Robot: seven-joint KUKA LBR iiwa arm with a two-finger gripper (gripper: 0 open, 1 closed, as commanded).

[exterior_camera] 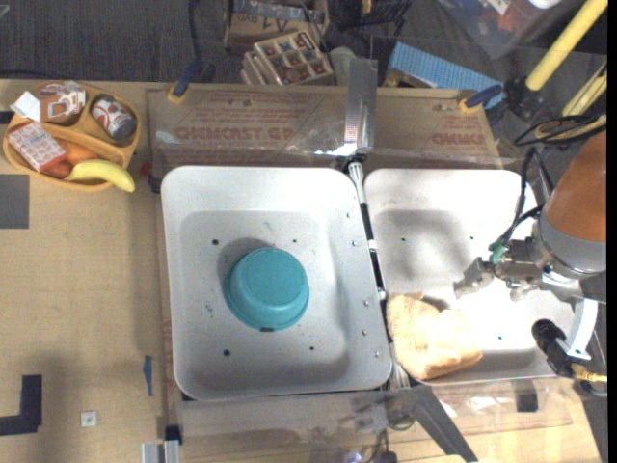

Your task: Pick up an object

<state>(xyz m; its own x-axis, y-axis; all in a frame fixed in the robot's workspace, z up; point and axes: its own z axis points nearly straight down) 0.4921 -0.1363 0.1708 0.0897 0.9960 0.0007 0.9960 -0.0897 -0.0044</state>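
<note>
A teal bowl (268, 288) lies upside down in the middle of the left bin (188, 210). A tan, bread-like lump (432, 340) rests in the near left corner of the right bin (434, 205), against the divider. My gripper (474, 280) reaches in from the right and hangs over the right bin's middle, just above and to the right of the tan lump. It is small and partly blurred against the white floor. Nothing shows held in it. The arm's orange band (583, 201) sits at the right edge.
An orange tray (24, 157) with toy food and a banana (101, 173) stands on the bench at the far left. A cardboard wall (251, 128) runs behind both bins. Cables and black hardware (554, 345) hang near the right bin's right rim.
</note>
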